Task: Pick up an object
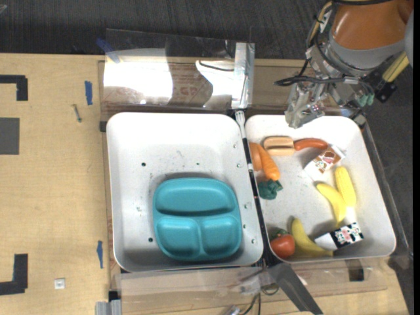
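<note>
My gripper (303, 112) hangs over the far edge of the right bin (384, 209), above and slightly right of a toy hot dog (278, 144); nothing shows between its fingers. In that bin lie an orange carrot (266, 162), a dark green piece (268, 189), a red sausage (310, 144), a small white carton (323, 163), two yellow bananas (338, 190) (304, 237), a red tomato (283, 245) and a black-and-white cow-print block (347, 234). The left bin (131, 143) holds a teal divided tray (195, 219).
A clear plastic sheet and metal bracket (241, 77) stand behind the bins. The wooden bench (46, 195) stretches to the left. Cables hang around the wrist (341, 87) at the upper right.
</note>
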Available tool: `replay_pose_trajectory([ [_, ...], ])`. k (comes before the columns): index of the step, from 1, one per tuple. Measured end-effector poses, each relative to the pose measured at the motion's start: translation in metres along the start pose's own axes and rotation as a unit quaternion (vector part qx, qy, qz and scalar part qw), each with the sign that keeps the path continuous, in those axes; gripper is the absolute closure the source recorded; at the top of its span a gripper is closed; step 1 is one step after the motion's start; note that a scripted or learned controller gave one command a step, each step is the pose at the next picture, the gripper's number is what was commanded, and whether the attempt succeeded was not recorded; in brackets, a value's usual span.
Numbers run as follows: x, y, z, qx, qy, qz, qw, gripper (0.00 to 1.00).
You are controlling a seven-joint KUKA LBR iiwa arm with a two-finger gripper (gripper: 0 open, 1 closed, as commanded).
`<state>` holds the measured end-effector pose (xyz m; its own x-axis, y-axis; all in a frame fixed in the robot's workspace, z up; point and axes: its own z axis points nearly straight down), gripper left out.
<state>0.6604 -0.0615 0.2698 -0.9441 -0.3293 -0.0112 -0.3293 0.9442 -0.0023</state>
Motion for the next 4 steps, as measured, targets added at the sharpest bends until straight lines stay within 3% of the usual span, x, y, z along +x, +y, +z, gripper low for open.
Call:
replay_pose_trajectory([
  [1,-0.014,0.014,-0.044,0.001,-0.002,-0.034,0.9994,1.0],
  [2,-0.016,0.014,-0.055,0.001,-0.007,-0.033,0.9994,1.0],
  [3,-0.013,0.012,-0.047,0.0,0.0,-0.064,0.9979,1.0],
  [4,-0.017,0.034,0.061,-0.004,0.005,-0.079,0.9969,1.0],
])
